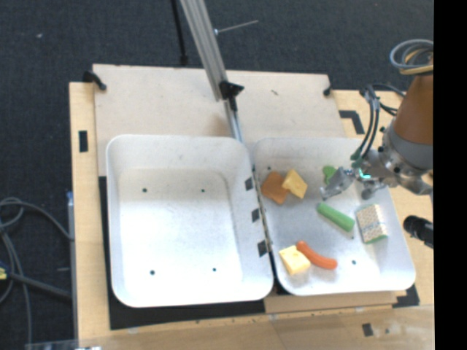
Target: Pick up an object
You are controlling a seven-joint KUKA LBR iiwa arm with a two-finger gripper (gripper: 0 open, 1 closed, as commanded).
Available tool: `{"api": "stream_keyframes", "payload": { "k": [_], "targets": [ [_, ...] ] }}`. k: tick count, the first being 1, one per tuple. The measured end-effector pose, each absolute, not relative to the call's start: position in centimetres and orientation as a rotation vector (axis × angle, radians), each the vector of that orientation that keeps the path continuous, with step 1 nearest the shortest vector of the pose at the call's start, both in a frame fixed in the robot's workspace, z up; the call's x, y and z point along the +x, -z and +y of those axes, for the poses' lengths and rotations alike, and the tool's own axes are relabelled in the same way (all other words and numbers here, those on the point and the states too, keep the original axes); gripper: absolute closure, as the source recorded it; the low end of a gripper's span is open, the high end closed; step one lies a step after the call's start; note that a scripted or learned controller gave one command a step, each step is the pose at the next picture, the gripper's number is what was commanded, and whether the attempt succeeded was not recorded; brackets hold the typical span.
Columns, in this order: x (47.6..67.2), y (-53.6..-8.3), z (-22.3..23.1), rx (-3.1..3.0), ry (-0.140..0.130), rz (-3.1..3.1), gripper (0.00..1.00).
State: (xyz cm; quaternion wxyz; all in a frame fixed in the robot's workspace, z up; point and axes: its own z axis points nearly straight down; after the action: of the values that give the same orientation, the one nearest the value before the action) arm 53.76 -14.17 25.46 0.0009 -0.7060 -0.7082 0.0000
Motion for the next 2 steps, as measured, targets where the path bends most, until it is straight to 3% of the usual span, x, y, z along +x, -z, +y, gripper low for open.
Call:
{"api": "stream_keyframes", "payload": {
  "k": [1, 2],
  "targets": [
    [53.8, -25.6, -14.2, -2.221, 0.004, -2.225, 0.00],
    [53.0, -19.9, -14.4, -2.224, -0.005, -2.218, 0.00]
  ]
}}
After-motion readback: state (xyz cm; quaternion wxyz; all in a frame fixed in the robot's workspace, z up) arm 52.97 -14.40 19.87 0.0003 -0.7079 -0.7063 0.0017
